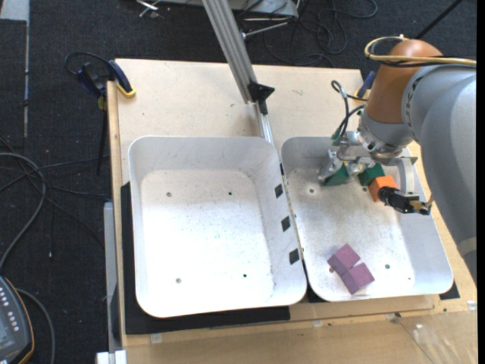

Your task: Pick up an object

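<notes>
In the right bin (pixel 424 268), two purple blocks (pixel 350 269) lie touching each other near the front edge. My gripper (pixel 332 173) hangs low over the back of this bin, close to its floor. A small green piece (pixel 356 171) and an orange piece (pixel 377 180) sit right beside the gripper on its right side. Whether either piece is held cannot be told from this view. The grey arm with its orange band (pixel 394 82) comes in from the right.
The left bin (pixel 144 203) sits next to the right one, with a raised divider edge (pixel 286 218) between them. A slanted metal rail (pixel 231 44) crosses the bench behind the bins. A blue-and-yellow clamp (pixel 114 78) sits at the bench's back left corner.
</notes>
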